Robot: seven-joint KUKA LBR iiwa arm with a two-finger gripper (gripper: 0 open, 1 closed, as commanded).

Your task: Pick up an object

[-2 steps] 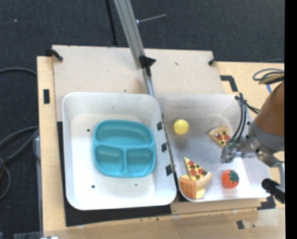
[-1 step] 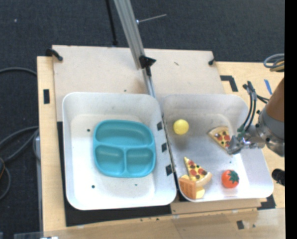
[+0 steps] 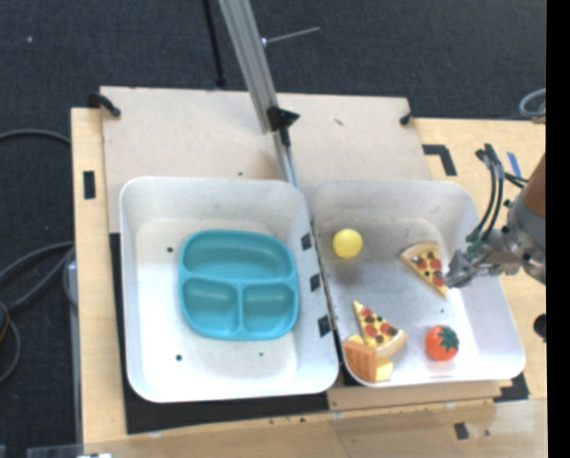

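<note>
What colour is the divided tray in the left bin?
Turquoise blue, plain, clear in the camera view: the divided tray in the left bin.

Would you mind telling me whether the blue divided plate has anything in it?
Empty: all three compartments of the blue divided plate show bare blue plastic, and it lies flat in the left bin.

Brightness: the bench (image 3: 94, 256) is lit evenly and well; the floor around it is seen as dark.
Light source: light seems to be thrown from above.
Shadows: only soft, small shadows are cast under the toys and the blue tray (image 3: 237, 284).
Glare: the two white bins (image 3: 151, 208) are washed pale, so their rims are hard to make out.
Sharpness: the picture is a bit soft and grainy; the gripper (image 3: 456, 273) is blurred, perhaps by motion.
</note>
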